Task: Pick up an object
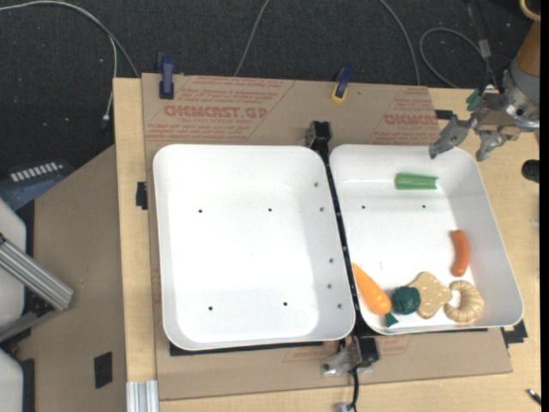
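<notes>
Carrot (pixel 371 289), pretzel (pixel 466 301), sausage (pixel 461 252) sit low in right bin (pixel 489 204); green stick (pixel 416 180) farther up; my hand (pixel 465 147) hangs spread, grasping nothing, over bin's far rim.

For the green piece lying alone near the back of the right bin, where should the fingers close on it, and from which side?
Grip the green piece across its middle, coming straight down from above. It is a short bar lying flat, its long axis running left to right, so the fingers would best close on its long near and far sides. It lies apart from the other toys, though the right bin's far wall is fairly close.
</notes>
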{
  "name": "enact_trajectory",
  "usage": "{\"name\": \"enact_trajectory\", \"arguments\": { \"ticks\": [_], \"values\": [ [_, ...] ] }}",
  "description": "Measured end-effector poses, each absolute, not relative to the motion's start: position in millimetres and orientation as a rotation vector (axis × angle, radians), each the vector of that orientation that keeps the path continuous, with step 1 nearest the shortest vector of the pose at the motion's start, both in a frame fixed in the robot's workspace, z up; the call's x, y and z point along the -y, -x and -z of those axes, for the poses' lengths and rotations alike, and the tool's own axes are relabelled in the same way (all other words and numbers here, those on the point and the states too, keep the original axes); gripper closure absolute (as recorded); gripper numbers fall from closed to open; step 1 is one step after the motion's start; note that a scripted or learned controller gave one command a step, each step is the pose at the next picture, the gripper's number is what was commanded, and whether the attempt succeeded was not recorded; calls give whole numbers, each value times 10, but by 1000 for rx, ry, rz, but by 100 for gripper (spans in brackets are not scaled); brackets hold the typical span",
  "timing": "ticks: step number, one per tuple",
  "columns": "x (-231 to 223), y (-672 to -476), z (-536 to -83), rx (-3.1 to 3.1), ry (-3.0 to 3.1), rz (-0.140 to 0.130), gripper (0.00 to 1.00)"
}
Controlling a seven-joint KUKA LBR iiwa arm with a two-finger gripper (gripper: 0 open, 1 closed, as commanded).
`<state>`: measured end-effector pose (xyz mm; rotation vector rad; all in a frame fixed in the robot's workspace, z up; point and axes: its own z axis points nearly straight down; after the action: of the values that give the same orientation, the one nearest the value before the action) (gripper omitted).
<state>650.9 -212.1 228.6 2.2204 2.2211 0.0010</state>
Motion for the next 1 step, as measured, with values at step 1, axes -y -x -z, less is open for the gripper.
{"name": "enact_trajectory", "arguments": {
  "ticks": [1],
  "values": [
    [2036, -6446, -1773, -2224, -2223, 2, 0]
  ]
}}
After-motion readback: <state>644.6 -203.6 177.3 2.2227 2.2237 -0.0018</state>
